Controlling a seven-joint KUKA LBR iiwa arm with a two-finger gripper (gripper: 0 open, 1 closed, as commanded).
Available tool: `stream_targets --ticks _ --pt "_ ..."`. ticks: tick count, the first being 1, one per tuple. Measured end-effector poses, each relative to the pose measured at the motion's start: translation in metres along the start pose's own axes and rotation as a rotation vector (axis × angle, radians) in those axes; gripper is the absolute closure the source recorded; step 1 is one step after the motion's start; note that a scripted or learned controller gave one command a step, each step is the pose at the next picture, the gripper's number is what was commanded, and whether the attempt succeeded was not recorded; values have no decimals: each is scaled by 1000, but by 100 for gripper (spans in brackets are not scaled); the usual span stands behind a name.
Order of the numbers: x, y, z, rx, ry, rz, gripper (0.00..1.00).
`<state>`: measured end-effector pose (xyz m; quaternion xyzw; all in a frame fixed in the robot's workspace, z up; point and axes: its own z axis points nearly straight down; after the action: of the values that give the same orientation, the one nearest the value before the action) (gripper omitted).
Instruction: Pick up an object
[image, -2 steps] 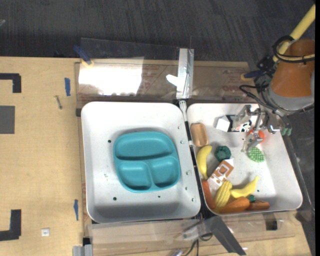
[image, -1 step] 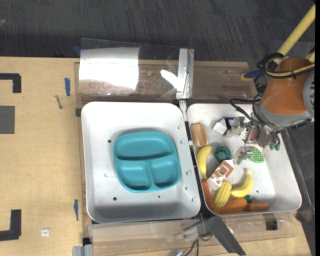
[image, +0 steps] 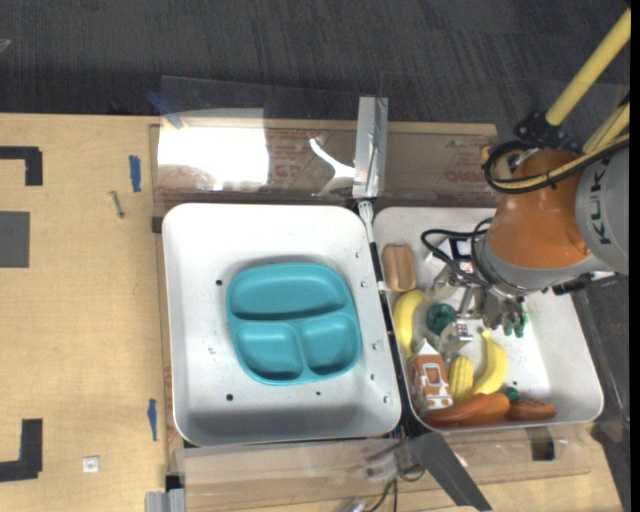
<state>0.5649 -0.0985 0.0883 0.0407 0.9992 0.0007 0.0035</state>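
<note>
Gripper (image: 462, 328) low in rt bin (image: 580, 370), just above corn (image: 462, 377) & bananas; grip state can't tell.

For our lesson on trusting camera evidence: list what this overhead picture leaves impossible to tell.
- Gripper: open or shut, holding anything; blurred, cluttered.
- Green item beside it: identity too small.
- Carrot: far end hidden behind the right bin rim.
- Arm: cut off at right edge.

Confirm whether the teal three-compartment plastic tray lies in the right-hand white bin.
No. The teal three-compartment plastic tray lies in the left white bin, apart from the toy food in the right one.
</note>
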Motion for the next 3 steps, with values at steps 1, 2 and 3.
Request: stream_targets --ticks 1,2,3 --pt "83 -10 0 1 0 -10 0" --pt "53 0 0 2 2 41 0" --pt "63 -29 -14 1 1 -261 0"
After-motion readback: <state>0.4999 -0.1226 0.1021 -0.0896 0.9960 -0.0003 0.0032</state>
